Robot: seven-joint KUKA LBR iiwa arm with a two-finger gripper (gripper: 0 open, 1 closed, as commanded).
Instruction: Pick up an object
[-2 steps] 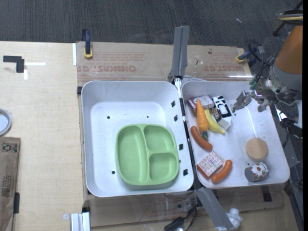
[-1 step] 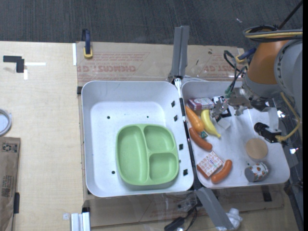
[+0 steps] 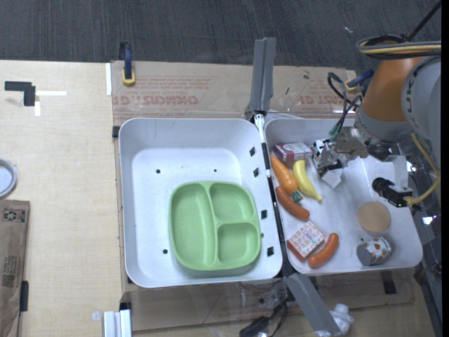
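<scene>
cam: one, fixed overhead | looks down aslant (arm [image 3: 403,97] enters right) | covers both bins [image 3: 133,188]

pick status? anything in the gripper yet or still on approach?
Done: the grey arm's gripper is down inside the right white bin, close to the yellow banana. In hand: nothing visibly lifted; I cannot tell how the gripper is set. The banana, orange carrot, two sausages, checkered box and round tan lid all lie on the bin floor. Left: grasp and lift. The green divided plate sits in the left bin.
</scene>
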